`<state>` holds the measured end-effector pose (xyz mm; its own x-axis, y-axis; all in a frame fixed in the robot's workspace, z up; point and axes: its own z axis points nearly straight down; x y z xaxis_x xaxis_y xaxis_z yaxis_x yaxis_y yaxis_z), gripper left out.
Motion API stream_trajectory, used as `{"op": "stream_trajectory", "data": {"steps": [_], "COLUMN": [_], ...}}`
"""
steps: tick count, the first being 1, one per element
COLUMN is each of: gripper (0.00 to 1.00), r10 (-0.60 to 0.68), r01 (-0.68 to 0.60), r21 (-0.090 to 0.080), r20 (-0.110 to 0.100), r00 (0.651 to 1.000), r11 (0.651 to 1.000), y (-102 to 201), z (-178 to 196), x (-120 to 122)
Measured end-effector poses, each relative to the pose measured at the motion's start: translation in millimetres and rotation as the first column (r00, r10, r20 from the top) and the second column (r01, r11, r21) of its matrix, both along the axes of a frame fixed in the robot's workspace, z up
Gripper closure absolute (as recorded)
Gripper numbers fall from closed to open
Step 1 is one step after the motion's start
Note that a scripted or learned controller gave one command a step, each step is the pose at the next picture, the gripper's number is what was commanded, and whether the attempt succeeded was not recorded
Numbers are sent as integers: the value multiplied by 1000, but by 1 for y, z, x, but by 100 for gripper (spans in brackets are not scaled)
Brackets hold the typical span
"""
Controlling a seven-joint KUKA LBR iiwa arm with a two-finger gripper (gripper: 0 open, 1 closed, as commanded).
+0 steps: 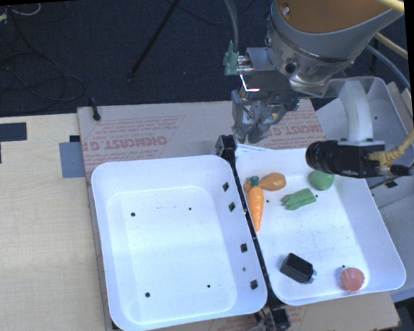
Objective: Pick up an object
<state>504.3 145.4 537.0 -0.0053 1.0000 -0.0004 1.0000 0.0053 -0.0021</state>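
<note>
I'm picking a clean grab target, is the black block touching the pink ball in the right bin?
Apart. The camera view shows bare white bin floor between the black block and the pink ball.

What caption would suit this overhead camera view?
End effector above the right bin's far edge; inside lie a carrot, black block and other small toys.

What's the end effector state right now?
End effector: cannot be told. It hangs over the far rim of the right bin, above the carrot, and nothing is visibly held.
</note>
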Motion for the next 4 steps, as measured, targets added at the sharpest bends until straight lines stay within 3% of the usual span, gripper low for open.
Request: {"op": "stream_trajectory", "data": {"steps": [1,2,3,4], "gripper": [100,100,100,100], "r10": [2,-5,-2,-6], "r01": [-2,5,2,6], "r21": [-3,0,0,-3], "r20": [-10,3,2,-6], "r00": [1000,1000,1000,1000], "r11": [1000,1000,1000,1000], "y": [70,68,100,97], "z": [-71,-18,1,9], "x": [-26,-2,43,42]}}
